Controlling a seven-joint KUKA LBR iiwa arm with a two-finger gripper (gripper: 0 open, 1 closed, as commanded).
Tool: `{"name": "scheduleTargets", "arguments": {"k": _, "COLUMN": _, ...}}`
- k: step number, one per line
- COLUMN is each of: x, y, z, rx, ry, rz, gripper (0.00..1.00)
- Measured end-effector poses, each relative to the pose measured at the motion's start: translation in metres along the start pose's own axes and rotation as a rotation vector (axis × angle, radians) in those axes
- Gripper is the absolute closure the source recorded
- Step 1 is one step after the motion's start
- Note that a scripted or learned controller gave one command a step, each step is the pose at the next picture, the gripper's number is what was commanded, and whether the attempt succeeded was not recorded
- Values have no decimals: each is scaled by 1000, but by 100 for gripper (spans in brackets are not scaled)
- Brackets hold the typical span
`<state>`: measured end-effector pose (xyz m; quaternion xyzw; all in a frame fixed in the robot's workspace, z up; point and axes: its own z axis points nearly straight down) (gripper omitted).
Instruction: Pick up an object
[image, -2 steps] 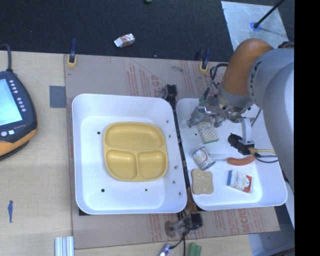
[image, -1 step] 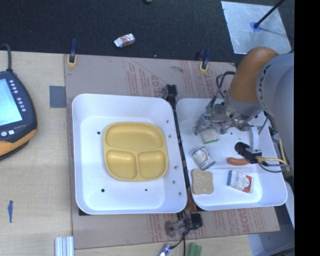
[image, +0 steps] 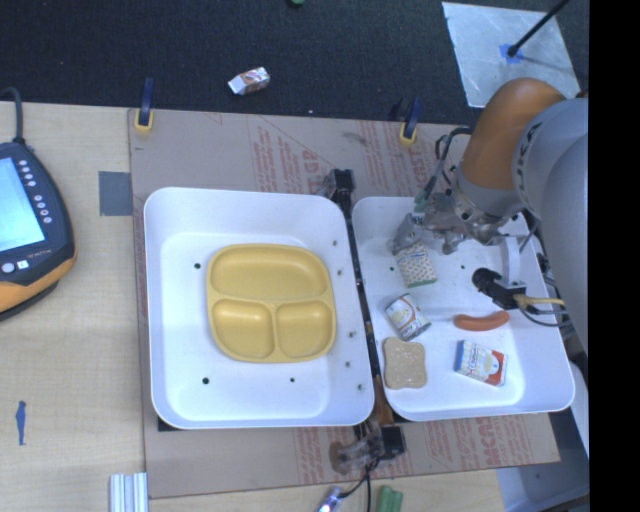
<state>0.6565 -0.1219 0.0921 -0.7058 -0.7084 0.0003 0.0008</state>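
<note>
Premises: a robotics laboratory test bench. Evidence follows, located relative to the left white bin (image: 160, 300). A handheld teach pendant (image: 25, 235) with screen and orange trim lies well to its left on the wooden bench. Beneath the bin, a cardboard sheet (image: 290, 150) is fixed by blue clamps (image: 146, 108) beyond its far edge. To its right, touching, sits the second white bin (image: 540, 395), over which a grey industrial arm with an orange band (image: 510, 125) reaches. Dark flooring (image: 330, 45) lies beyond, with scrap litter.
</note>
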Motion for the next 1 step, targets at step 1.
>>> {"name": "scheduleTargets", "arguments": {"k": 1, "x": 24, "y": 0, "z": 0, "rx": 3, "ry": 0, "rz": -1, "gripper": 0}}
